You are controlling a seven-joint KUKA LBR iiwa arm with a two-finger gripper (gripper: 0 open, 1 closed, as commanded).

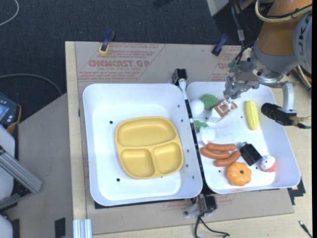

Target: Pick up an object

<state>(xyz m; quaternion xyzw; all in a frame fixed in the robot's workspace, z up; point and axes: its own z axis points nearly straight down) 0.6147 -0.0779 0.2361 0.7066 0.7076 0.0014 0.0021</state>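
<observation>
Camera view: printed on the brown board tabletop [124, 61], red lettering reads "CHEMCAST GP". The left white bin [94, 133] holds a yellow compartment plate [147, 147]. In the right white bin [285, 148], toy foods lie loose; the gripper [233, 94] hangs just above a small brown-and-white square toy [226, 109], whether clenched I cannot tell.

The bins [94, 133] are showing smooth, glossy white plastic; the yellow tray [147, 147] in the left bin is looking matt plastic, the board [148, 61] under them papery.
</observation>
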